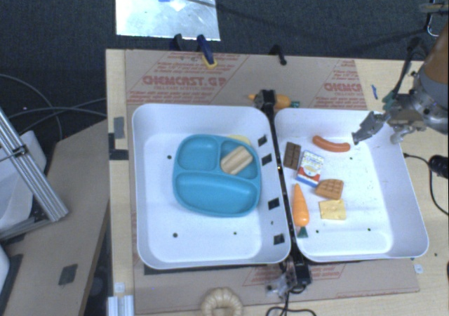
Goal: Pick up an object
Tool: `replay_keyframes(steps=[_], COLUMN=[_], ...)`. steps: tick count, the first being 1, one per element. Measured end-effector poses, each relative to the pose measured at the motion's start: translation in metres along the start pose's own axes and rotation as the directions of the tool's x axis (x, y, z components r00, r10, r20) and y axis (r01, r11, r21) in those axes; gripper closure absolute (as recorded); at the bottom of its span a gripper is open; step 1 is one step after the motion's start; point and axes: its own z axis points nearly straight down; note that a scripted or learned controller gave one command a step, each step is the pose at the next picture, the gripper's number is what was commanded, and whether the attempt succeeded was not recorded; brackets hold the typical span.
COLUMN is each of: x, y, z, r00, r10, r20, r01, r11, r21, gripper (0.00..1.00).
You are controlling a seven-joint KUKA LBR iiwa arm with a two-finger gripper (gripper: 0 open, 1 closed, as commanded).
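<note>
Pincer (379, 127) spread, empty, just right of sausage (331, 144). Best shift left, straddle sausage, descend, then close.

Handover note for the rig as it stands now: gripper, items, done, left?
Gripper: open, holding nothing, over the upper right of the right bin, just right of the sausage.
Right bin, left part: sausage, chocolate bar, small packet, waffle, cheese slice, carrot.
Left bin: blue divided plate with a bread roll in its upper right compartment.
Done: nothing picked.
Left: pick up an object; the sausage looks nearest.
</note>
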Motion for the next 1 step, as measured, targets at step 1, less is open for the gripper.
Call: replay_keyframes(steps=[1], x=[0.0003], y=[0.002], z=[-0.0061], r00=[1.0], r10=[-0.002], r20=[0.002], r01=[0.002], r11=[1.0], r21=[-0.011], gripper=[0.0])
